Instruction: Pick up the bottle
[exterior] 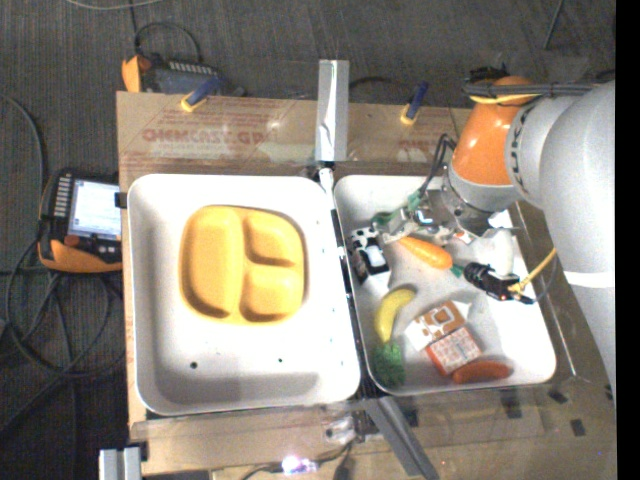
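Observation:
My gripper [415, 218] hangs low over the far part of the right bin [545, 353], below the orange wrist band [490, 148]. A small black-and-white object [367, 250], which may be the bottle, lies against the bin's left wall, just left of the gripper. An orange carrot [427, 253] lies right under the gripper. A white object [500, 253] shows beside the wrist, partly hidden by it. I cannot make out anything held.
The right bin also holds a yellow banana [392, 311], green broccoli [389, 361], an orange-and-white box [447, 336] and a red sausage [481, 372]. A yellow sectioned tray [243, 263] sits in the left bin [160, 368]. The grey arm covers the right side.

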Controlling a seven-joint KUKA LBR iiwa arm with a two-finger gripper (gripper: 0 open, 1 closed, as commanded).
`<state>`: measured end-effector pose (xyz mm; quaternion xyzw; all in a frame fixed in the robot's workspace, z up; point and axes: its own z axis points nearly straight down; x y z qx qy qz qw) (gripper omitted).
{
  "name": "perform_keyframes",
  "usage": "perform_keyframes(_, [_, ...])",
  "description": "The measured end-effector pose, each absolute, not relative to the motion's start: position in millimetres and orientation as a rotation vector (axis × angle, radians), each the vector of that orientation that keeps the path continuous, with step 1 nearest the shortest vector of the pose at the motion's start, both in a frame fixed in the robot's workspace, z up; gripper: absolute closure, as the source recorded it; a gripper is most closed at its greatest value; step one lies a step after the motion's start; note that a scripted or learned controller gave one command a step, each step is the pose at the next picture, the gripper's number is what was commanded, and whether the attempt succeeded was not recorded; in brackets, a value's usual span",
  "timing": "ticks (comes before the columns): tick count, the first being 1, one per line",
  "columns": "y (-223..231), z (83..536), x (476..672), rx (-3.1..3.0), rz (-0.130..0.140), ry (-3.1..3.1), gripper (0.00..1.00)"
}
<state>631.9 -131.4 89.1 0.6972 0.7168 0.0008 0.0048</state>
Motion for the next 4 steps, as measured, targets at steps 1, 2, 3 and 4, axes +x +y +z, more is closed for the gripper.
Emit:
perform_keyframes(1, [-170.2,290.7,669.2,2.072,-0.003,2.359,0.00])
perform_keyframes(2, [-135.8,145.4,668.0,1.949,-0.004,2.466,0.00])
perform_keyframes(3, [-143.3,108.3,669.7,1.986,0.001,2.429,0.00])
perform_keyframes(4, [-147.1,91.8,655.1,2.114,0.017,2.311,0.00])
